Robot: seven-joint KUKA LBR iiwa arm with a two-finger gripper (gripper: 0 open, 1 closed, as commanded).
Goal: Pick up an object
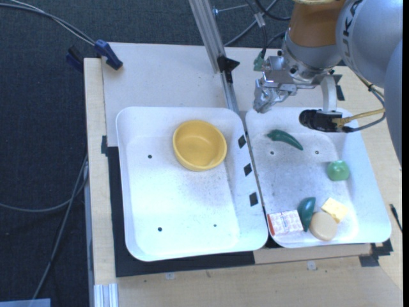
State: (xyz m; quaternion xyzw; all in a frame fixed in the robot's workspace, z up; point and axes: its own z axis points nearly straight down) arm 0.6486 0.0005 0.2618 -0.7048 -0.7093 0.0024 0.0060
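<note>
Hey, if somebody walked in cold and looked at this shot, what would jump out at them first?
Probably the yellow bowl, bright against the left bin, sitting alone near its far edge. Next, the grey arm with its orange band coming in from the upper right, its end effector above the far rim of the right bin. That bin holds small items: a dark green pepper near the top and a cluster in the near corner.

Dark green curved pepper-shaped object lying flat in the right white bin, just below and slightly right of the gripper.
</note>
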